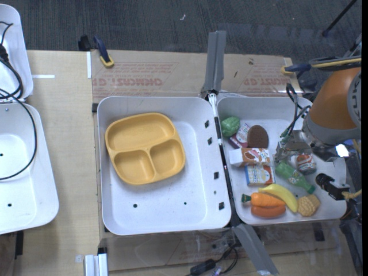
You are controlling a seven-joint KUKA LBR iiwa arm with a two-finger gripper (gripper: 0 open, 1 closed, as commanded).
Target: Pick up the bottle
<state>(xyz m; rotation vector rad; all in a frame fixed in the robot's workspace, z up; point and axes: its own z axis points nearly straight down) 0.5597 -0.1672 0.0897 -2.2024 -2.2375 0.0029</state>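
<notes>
Bottle just below gripper, lying flat; light, smooth, slippery plastic; grip mid-body. Jaws' state: cannot tell.

Green bottle lies on its side in right bin.

Grey KUKA arm with an orange band, seen from above

The arm is a rounded, bulbous body: a broad glossy orange band curves across its upper part, and a smooth grey shell sits below it toward the wrist. Thin black cables loop along its left side and run down to the tool, a compact cluster of dull metal and dark parts. To the right of the wrist sits a small pale blue-white patch, and below it a black fitting with rounded ends.
</notes>
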